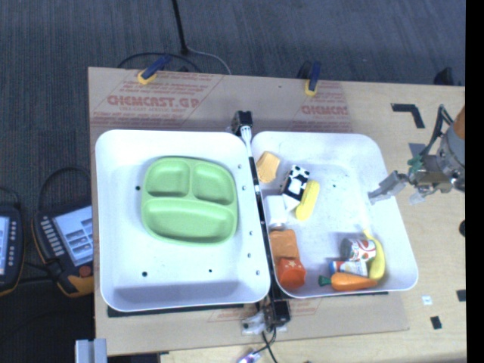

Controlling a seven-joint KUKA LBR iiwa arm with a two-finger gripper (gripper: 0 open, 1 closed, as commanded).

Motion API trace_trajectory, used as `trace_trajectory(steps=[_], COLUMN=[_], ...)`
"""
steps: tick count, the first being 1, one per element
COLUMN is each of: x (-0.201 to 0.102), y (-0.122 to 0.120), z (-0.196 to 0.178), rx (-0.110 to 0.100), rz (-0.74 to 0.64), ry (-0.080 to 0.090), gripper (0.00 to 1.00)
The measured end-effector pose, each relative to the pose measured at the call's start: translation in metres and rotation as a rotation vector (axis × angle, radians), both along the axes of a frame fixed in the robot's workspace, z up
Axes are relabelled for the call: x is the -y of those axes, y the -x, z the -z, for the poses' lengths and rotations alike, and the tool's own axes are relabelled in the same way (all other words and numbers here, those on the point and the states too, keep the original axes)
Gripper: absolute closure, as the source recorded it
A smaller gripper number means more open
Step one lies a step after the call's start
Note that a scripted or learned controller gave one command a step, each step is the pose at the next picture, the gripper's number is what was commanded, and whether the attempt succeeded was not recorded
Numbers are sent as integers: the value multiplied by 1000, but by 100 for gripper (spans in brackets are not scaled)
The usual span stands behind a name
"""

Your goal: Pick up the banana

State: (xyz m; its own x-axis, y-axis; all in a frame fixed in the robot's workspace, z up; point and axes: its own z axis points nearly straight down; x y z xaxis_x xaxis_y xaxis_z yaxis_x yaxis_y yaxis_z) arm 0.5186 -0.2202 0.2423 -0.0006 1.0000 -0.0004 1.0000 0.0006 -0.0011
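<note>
Nearest to me, along the front edge of the right bin [393, 203], I see an orange carrot [352, 281] lying crosswise in the front right corner, with a small can [355, 254] just behind it and a reddish-brown block [287, 260] against the bin's left wall at the front. The banana [377, 259] lies in that same front right corner, touching the can on its right side and close to the bin's right wall; it is curved, and its long axis runs roughly front to back, one tip toward the carrot and the other pointing to the far side. Farther in, near the middle of this bin, I see a yellow oblong piece [306, 200] beside a black-and-white object [296, 182], and an orange wedge [267, 166] near the far left corner. The far right part of the bin floor is bare. The left bin [121, 203] holds a green divided tray [190, 200] at its centre, with bare floor all round it. The gripper [393, 187] hovers over the right bin's right rim, at about mid-depth, well apart from the banana; I cannot tell whether its fingers are spread or closed. Beyond both bins, two clamps [153, 70] sit at the bench's far edge.
</note>
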Motion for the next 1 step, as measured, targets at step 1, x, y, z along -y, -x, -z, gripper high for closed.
trace_trajectory(steps=[1], x=[-6], y=[30], z=[144], rx=[-1], rz=[31], ry=[-17], gripper=[0])
